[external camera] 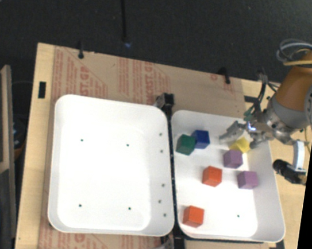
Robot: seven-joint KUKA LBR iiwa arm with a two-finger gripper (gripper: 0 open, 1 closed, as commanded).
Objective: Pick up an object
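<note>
My gripper point(241, 135) hangs over the far right part of the right bin point(267, 213), its fingers spread open. A yellow block point(240, 145) lies just under and between the fingertips, on the bin floor. Close in front of it sits a purple block point(233, 158). A second purple block point(247, 179) lies further toward the near right. An orange block point(212, 176) rests mid-bin and another orange block point(193, 215) near the front edge. A blue block point(201, 138) and a green block point(186, 144) touch each other at the bin's far left.
The left bin point(59, 153) stands beside the right one, the two rims meeting along the middle. Both rest on a cardboard sheet point(122, 81) covering the bench. The grey arm with its orange band point(295, 89) comes in from the right.
</note>
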